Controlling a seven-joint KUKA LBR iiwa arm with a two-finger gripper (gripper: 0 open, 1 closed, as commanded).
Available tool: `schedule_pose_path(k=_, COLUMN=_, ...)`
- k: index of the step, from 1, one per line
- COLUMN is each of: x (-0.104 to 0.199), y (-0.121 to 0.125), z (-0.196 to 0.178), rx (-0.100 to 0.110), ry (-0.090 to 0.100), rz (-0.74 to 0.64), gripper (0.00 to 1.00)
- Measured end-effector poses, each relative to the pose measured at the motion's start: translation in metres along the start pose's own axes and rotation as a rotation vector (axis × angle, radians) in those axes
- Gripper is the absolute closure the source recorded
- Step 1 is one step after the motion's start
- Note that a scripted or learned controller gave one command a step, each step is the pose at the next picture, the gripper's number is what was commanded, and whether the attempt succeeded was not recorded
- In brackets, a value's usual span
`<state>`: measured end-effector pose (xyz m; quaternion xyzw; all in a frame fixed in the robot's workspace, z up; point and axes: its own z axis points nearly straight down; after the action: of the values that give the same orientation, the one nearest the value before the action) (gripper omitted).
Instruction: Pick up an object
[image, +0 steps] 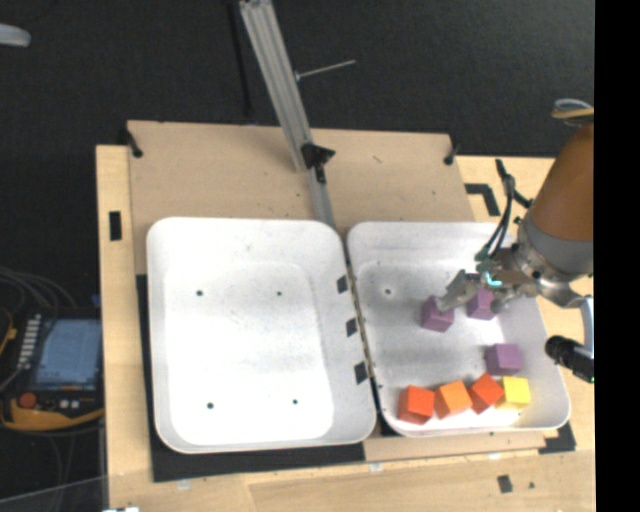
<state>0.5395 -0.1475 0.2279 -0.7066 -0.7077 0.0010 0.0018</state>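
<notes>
Right bin (400, 250): purple block (436, 316) touching end effector (466, 291).

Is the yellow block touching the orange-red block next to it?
Touching. In the camera view the yellow block sits right against the orange-red block at the right bin's near edge, with no white floor showing between them.

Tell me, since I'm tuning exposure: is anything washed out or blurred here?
Camera view: the left bin and right bin are bright, nearly washed out; the gripper looks soft over the purple blocks; the floor is dark.
</notes>
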Motion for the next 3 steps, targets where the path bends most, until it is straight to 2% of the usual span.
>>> schedule_pose_path(k=1, x=0.0, y=0.001, z=-0.003, rx=-0.006, ry=-0.002, rz=0.002, gripper=0.0)
schedule_pose_path(k=3, x=-0.015, y=0.015, z=0.104, rx=0.001, ry=-0.002, rz=0.004, gripper=0.0)
